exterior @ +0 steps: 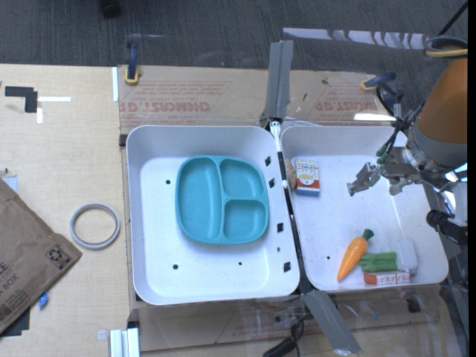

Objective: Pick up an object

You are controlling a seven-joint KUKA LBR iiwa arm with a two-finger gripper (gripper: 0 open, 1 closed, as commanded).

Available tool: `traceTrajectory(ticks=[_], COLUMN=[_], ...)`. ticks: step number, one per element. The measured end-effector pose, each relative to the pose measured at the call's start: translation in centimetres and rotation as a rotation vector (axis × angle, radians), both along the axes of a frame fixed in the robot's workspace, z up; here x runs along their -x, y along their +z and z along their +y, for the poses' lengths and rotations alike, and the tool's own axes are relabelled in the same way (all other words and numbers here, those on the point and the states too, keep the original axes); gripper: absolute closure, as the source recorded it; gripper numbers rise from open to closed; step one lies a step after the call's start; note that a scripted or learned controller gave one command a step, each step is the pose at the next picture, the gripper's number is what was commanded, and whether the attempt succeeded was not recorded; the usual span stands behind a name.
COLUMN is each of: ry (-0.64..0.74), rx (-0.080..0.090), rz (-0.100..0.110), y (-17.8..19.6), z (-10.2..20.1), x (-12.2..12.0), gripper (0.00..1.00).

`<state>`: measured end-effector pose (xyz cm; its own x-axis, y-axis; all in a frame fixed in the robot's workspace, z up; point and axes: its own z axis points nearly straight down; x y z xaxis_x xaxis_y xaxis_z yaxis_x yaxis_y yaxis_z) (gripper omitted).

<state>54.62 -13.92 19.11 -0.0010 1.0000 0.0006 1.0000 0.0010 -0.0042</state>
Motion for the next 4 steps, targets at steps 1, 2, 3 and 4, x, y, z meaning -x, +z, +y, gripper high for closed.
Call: traceTrajectory(ticks=[1,2,3,4], ry=[0.094,0.062,0.060,0.069], rx=[0.000,-0.001,0.000,0.000], rz=[-0.002,-0.001,-0.004,-0.002], y=[-8.4,-10.0,-9.1,-7.9], z=[-1.2,0.2,0.2,3.7], x=[4.1,7.0,6.8,3.4], gripper=[0.00,0.00,1.00,1.00])
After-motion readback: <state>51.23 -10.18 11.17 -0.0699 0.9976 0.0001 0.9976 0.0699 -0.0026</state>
